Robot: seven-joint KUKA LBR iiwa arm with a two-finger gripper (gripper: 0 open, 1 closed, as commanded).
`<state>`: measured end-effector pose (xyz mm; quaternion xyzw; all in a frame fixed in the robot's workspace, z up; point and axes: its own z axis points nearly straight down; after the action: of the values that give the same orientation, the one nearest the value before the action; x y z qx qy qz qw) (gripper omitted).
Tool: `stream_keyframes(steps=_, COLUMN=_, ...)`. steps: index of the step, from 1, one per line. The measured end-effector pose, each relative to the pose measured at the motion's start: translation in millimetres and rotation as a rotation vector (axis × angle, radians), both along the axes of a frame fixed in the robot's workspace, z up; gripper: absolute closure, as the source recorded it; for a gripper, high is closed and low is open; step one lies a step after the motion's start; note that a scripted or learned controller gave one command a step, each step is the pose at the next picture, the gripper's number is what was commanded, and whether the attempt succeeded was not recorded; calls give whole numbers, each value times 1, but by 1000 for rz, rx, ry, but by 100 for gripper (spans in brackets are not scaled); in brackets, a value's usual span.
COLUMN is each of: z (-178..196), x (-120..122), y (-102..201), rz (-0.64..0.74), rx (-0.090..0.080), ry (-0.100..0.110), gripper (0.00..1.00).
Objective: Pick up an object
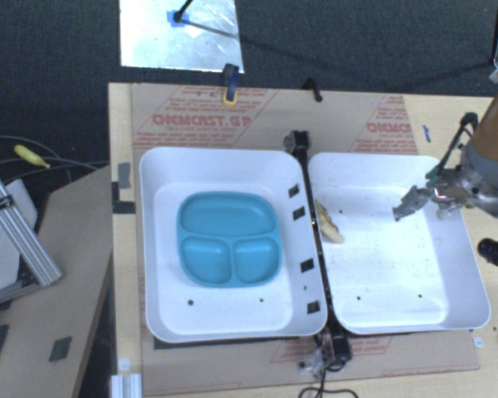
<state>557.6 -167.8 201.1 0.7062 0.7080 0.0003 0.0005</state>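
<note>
While the arm (490,152) leans in from the right edge, its wrist hangs low over the right bin (448,305) and the gripper (405,207) points leftward across the white floor, hovering above the bin's upper middle. How wide it stands, I cannot tell from this angle, and nothing shows in its grasp. Well apart to its left, a small tan object (328,225) lies against the right bin's left wall, by the divider. Over in the left bin (162,181), a blue divided tray (229,239) sits flat in the middle.
</note>
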Motion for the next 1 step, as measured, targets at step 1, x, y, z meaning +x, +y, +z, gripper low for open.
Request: stream_keyframes(steps=1, z=-121, x=-44, y=-28, rz=-6, rx=0, ry=2, gripper=0)
